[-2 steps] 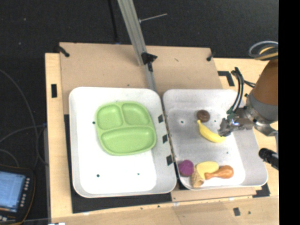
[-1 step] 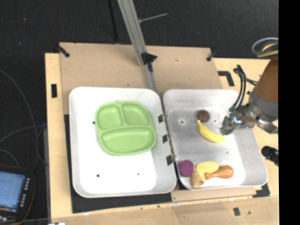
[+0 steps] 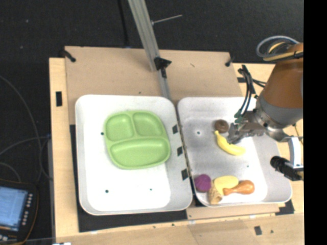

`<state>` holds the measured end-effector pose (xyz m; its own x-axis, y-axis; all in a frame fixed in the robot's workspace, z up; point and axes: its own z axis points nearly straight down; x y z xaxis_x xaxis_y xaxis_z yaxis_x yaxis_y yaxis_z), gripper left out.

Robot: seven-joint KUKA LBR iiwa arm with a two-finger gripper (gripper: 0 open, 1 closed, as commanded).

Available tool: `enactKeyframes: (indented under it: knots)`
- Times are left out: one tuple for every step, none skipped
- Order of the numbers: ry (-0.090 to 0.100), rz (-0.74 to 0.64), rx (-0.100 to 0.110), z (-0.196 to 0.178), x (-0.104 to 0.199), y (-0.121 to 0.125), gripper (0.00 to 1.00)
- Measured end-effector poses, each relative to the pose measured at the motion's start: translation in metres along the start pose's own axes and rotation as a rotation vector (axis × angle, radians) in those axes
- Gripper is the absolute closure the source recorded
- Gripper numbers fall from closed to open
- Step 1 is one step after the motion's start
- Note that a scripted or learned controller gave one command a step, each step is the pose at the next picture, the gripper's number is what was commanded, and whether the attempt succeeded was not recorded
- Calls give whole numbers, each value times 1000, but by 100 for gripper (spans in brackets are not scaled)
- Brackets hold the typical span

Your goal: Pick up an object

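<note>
In the right bin [image 3: 204, 111] a yellow banana [image 3: 228, 145] lies near the middle, with a small brown round object [image 3: 220, 125] just behind it. My gripper [image 3: 235, 133] hangs low over the banana's far end, right beside the brown object. Along the front edge of this bin lie a purple round object [image 3: 203, 182], a pale yellow piece [image 3: 224, 184] and an orange-brown piece [image 3: 241, 188].
The left bin [image 3: 92, 188] holds a green divided plate [image 3: 137, 139]. A metal pole [image 3: 148, 34] slants up from the divide between the bins at the back. The arm's orange band [image 3: 283, 88] looms over the right bin's far right corner.
</note>
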<state>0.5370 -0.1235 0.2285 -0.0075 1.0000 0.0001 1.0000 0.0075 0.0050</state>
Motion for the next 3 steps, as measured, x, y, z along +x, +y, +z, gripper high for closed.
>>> enactKeyframes:
  knots:
    - [2,0,4,7,56,7,100]
    - [2,1,6,13,105,11,100]
    - [2,0,5,14,163,11,100]
